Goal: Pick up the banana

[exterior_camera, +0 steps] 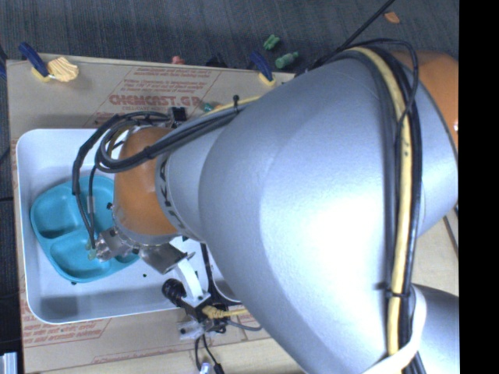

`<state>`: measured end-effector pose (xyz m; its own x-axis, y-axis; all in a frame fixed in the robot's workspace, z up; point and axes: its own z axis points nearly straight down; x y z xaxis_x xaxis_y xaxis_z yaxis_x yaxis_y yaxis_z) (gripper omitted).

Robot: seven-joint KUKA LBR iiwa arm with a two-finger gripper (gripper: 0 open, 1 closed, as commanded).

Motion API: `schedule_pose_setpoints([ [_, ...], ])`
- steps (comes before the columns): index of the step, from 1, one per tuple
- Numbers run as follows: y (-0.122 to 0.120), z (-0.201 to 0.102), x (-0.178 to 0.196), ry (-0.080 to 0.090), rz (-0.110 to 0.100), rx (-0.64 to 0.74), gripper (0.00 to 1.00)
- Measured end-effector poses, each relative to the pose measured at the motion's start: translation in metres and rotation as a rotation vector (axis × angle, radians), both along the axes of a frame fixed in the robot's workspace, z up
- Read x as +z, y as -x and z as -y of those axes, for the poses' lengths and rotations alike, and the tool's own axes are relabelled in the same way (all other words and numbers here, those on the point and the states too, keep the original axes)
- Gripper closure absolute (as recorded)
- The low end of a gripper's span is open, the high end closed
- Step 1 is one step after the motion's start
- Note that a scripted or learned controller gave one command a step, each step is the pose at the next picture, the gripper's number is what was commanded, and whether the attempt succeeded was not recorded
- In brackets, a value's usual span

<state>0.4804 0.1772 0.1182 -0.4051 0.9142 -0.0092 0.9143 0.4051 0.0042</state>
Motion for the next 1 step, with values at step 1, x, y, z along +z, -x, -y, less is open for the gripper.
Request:
schedule_pose_setpoints([
  [1,0.0001,-0.0003,0.0096,0.001,-0.003,0.004,1.00],
])
